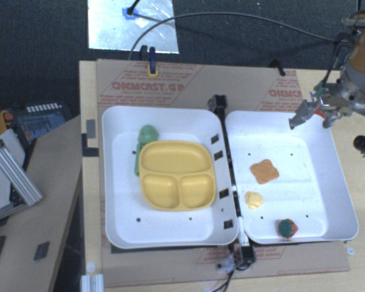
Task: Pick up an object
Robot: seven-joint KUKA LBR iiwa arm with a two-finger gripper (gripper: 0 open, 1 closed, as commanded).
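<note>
Pincer: your gripper point(316, 115) hangs above the far right corner of the right bin point(337, 181); you see two grey fingers spread apart, one point(299, 118) pointing left over the bin's far wall, the other point(332, 118) shorter, nearer the wrist. The pincer stands parted, with nothing between the fingers and nothing touching them.
Arm: you find the grey wrist with its orange band point(360, 52) entering at the right edge, above the pincer.
Right bin, contents: you have three small things on its floor, all well apart from the pincer. An orange flat piece point(264, 171) lies near the middle; a pale yellow lump point(253, 199) lies just nearer the camera than it; a green and red round thing point(286, 227) sits by the near wall.
Left bin point(118, 181), contents: you see a yellow divided tray point(176, 174) with three compartments, lying flat; a green item point(145, 137) shows at its far left corner, partly hidden under the tray's edge.
Divider: the two bins meet along a dark clipped seam point(227, 163) between them.
Bench: brown printed cardboard point(170, 84) lies beneath both bins.
</note>
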